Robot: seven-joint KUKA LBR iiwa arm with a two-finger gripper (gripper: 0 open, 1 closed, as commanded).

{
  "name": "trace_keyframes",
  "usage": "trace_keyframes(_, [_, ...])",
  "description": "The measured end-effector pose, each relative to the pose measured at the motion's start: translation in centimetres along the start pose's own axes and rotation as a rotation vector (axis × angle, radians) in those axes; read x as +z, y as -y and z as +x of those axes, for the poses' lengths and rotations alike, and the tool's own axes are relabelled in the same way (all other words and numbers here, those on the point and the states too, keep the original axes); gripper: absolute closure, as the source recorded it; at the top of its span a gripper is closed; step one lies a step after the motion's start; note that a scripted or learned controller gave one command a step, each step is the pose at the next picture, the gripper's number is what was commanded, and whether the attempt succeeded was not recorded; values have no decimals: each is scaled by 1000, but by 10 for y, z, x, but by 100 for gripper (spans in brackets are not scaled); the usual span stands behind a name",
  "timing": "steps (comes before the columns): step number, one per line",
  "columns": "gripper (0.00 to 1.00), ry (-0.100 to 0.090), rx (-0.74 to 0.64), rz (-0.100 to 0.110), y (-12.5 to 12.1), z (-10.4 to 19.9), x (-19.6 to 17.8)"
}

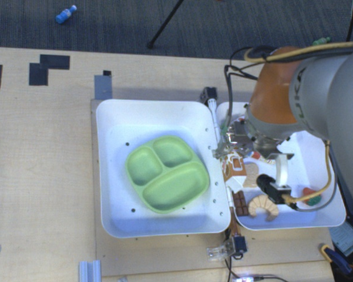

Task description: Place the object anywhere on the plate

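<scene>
Arm is down over the right bin [317, 216], pincer [238, 151] among the food items, likely picking one; can't tell its state or any catch. Croissant [265, 205] and chocolate [240, 202] lie there. Green plate [167, 173] waits in the left bin [115, 157].

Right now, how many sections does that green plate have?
3: the green plate in the left bin has two small sections along its far side and one long section nearer the camera.

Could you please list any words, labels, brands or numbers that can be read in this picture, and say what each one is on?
There is no readable text.
The green plate and the left bin are unmarked.
The brown packet in the right bin has markings too blurred to read.
</scene>
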State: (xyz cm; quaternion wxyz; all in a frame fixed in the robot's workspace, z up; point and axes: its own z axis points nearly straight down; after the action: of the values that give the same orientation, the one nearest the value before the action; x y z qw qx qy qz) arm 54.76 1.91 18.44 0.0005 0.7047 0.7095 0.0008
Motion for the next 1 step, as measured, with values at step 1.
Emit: trace_keyframes(1, [100, -1, 0, 2, 52, 25, 0])
